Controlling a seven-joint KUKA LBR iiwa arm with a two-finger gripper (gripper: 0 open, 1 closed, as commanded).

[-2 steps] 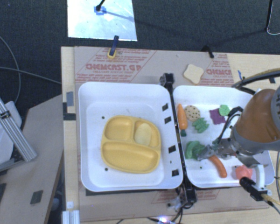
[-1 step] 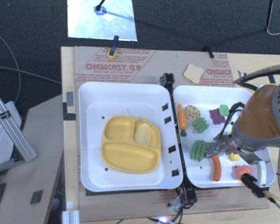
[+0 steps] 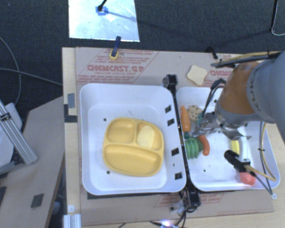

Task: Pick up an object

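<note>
Pincer low over the toy food, nothing lifted yet.

Green toy (image 3: 194, 146) lies just below-left of the pincer (image 3: 203, 125); a small orange piece (image 3: 205, 145) just below, the carrot (image 3: 185, 118) to its left, a cookie (image 3: 194, 111) just above-left. Grip width: cannot tell, wrist hides it. Judged an approach step; next calls for settling on one piece. Yellow tray (image 3: 131, 146) far left, in the other bin (image 3: 128, 93).

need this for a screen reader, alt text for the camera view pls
A grey and orange robot arm reaches from the right into the right white bin, its gripper low among an orange carrot, a green toy and other small items. The left white bin holds a yellow divided tray.
</note>
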